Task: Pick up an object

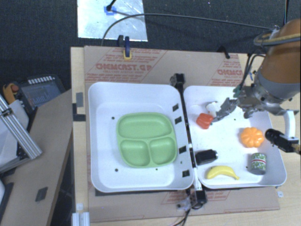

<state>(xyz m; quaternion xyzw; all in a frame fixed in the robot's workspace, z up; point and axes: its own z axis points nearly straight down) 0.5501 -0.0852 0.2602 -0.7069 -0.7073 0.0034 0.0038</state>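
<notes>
In the right bin (277,173) lie a red-orange toy vegetable (203,121), an orange pumpkin (251,136), a yellow banana (222,172), a small green-labelled can (257,163) and a black block (205,156). My gripper (218,113) reaches in from the right, slanting down and left over the bin's upper part. Its tip sits just right of and above the red-orange vegetable, close to it; whether they touch is unclear. A small white piece (211,107) shows beside the tip. Nothing is visibly held.
The left bin (101,126) holds a green divided plate (145,139). A black divider with clips (182,126) runs between the bins. The arm's grey and orange body (280,65) hangs over the right bin's upper right corner. Cardboard lies under both bins.
</notes>
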